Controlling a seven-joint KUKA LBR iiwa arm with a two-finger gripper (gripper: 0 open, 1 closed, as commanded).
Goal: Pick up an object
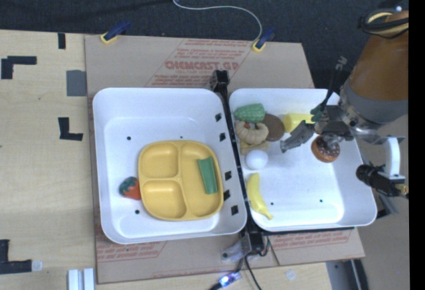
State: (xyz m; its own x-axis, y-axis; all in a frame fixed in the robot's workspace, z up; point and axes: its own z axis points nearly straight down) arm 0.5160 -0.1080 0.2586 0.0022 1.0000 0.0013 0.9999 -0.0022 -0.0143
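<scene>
The claw hangs over the right white bin, near its right wall; whether it is open or closed cannot be told. Just beside it lies a small round brown object with a reddish, glossy surface. At the bin's left side cluster a green ridged piece, a white ball and a yellow banana.

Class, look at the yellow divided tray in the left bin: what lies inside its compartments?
The yellow tray holds one green block in its right compartment. Its other compartments show bare yellow. Whatever lies beneath the tray is covered; a red and green piece shows at its left edge.
</scene>
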